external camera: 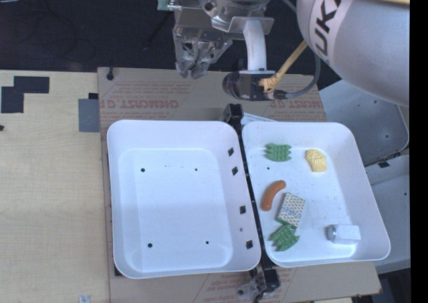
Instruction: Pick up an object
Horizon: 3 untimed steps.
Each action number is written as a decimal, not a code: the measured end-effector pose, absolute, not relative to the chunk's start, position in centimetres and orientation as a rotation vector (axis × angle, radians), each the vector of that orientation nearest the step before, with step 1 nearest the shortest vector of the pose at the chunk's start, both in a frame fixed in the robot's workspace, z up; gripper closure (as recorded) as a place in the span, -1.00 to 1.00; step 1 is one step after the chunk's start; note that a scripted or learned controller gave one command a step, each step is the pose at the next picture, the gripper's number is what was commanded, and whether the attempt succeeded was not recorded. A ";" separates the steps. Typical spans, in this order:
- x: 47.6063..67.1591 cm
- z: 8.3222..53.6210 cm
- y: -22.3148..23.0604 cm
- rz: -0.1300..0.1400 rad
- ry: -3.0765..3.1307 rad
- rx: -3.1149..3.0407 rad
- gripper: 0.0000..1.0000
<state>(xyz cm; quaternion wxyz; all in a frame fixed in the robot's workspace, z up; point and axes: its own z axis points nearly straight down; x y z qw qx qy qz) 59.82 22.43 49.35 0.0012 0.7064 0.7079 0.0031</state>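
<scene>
My gripper (196,67) hangs high at the top of the camera view, above the far edge of the bench and behind the left bin (127,161). Its fingertips sit close together with nothing between them. In the right bin (364,181) lie a green ridged piece (277,152), a yellow piece (316,160), an orange sausage (272,194), a pale speckled block (291,209), a second green piece (284,236) and a white and grey object (342,233). All of these lie well below and to the right of the gripper.
The two white bins meet at a black-clipped divider (242,188). They rest on a brown cardboard sheet (160,97). The grey arm body (354,27) fills the upper right. A tan tabletop (47,194) extends to the left.
</scene>
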 end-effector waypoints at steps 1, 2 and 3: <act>64.3 51.5 24.5 -0.002 2.226 2.216 1.00; 64.2 35.6 24.4 -0.031 2.227 2.228 1.00; 63.4 38.0 24.3 -0.003 2.223 2.221 1.00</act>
